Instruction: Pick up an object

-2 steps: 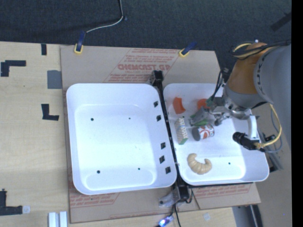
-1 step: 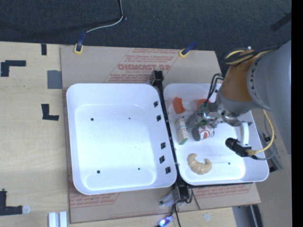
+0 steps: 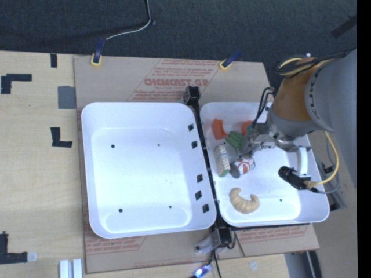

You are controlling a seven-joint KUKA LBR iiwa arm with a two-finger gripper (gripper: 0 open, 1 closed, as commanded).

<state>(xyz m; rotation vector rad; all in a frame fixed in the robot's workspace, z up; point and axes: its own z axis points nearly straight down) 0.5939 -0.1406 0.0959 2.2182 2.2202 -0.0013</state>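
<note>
Arm (image 3: 301,97): grey, orange band above the wrist, reaching in from the right over the right bin.
Gripper (image 3: 248,149): low over the right bin's upper middle, among the small objects; how far its fingers are apart I cannot tell, and nothing can be seen held between them.
Green object (image 3: 235,139): just left of the gripper, touching or nearly touching it; contact unclear.
Orange block (image 3: 218,128): left of and above the gripper, near the divider between the 2 bins.
Red-and-white object (image 3: 244,166): directly below the gripper, just beside it.
Pale speckled object (image 3: 222,157): left of and slightly below the gripper, lying lengthwise along the bin's left wall.
Croissant (image 3: 244,202): tan, curved, well below the gripper, apart from the other 4 objects.
Right bin (image 3: 307,213): white, shallow, holds all 5 objects.
Left bin (image 3: 139,167): white, shallow, well to the gripper's left, edge to edge with the right bin.
Cardboard (image 3: 168,80): brown sheet under both bins, with red print.
</note>
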